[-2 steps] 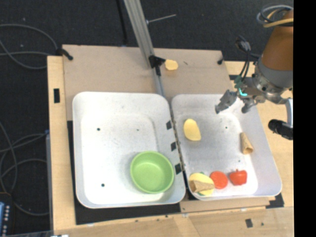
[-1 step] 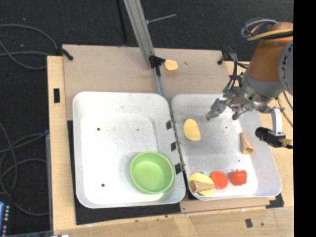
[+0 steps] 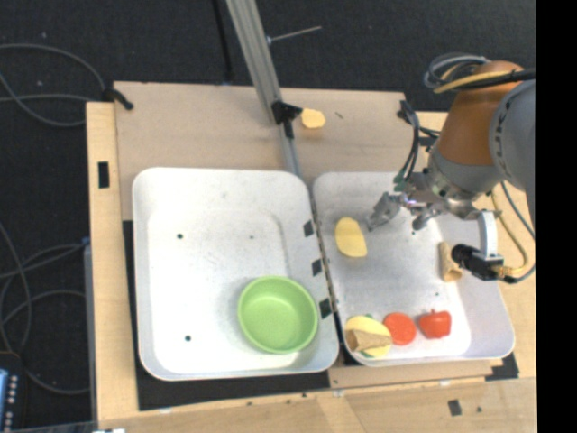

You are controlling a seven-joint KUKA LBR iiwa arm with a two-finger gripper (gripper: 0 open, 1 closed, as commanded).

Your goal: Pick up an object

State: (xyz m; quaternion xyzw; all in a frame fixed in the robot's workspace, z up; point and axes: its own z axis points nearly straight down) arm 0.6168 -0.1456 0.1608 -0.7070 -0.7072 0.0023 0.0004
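Note:
My gripper [image 3: 402, 215] hangs over the upper part of the right bin [image 3: 469, 350], its fingers spread open with nothing between them. A yellow rounded piece [image 3: 351, 238] lies on the bin floor just left of and below the left fingertip [image 3: 382, 211], apart from it. Along the bin's front edge sit a yellow and tan item [image 3: 368, 336], an orange-red tomato [image 3: 399, 328] and a red pepper [image 3: 435, 324]. A small tan piece [image 3: 445, 262] lies to the right, below the wrist.
A green bowl [image 3: 278, 314] sits in the front right of the left bin [image 3: 162, 206]. A slanted metal post [image 3: 257, 52] rises behind the bins, with a small yellow object [image 3: 313, 118] on the bench beside it. Cables hang off the wrist at right.

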